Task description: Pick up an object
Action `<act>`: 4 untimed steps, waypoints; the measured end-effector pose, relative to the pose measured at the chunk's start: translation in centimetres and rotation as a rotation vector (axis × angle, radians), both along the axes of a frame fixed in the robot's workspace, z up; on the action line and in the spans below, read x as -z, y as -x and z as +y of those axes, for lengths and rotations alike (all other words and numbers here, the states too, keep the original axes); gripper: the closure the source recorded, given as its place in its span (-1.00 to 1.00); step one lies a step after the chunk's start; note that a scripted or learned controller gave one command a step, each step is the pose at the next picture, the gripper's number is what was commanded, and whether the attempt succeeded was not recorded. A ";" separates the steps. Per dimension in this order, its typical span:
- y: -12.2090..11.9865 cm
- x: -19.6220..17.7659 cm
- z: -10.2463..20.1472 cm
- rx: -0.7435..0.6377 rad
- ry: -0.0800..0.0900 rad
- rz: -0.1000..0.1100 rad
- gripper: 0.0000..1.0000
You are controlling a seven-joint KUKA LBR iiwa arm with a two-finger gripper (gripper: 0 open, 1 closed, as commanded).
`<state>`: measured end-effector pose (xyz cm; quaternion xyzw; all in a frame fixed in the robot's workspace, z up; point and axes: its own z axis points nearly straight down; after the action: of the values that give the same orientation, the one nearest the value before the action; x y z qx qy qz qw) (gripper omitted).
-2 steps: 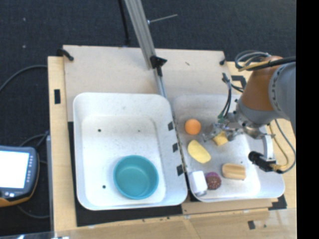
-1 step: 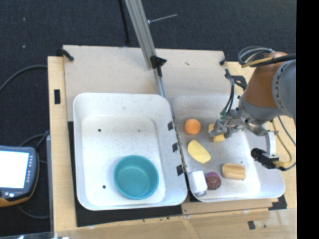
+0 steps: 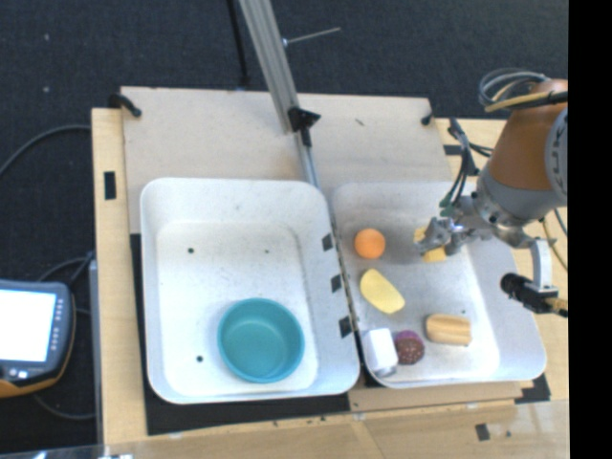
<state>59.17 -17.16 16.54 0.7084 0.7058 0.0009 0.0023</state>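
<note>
The tool (image 3: 437, 240) sits clamped on a small yellow block (image 3: 435, 253) — orange ball (image 3: 370, 244) just left.

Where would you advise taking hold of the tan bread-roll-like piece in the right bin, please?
Probably across the middle of the tan piece, from straight above. It lies flat on the floor of the right bin with its long axis roughly left to right in the view, so the pincer should close across its shorter width. It has free space all round, the maroon ball lying apart.

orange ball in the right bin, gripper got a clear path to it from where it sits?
Probably yes. The orange ball lies apart from its neighbours, open from above, with bare bin floor between it and the gripper.
</note>
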 end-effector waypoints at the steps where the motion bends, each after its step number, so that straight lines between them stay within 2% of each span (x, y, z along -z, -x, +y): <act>1: -0.4 -4.7 -0.9 -0.001 0.001 -0.002 1.00; 3: -0.9 -12.7 -0.9 -0.007 0.000 -0.001 1.00; 4: -0.9 -13.1 4.2 -0.010 -0.002 0.003 1.00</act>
<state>60.04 -13.00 29.68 0.7048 0.7094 0.0007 0.0005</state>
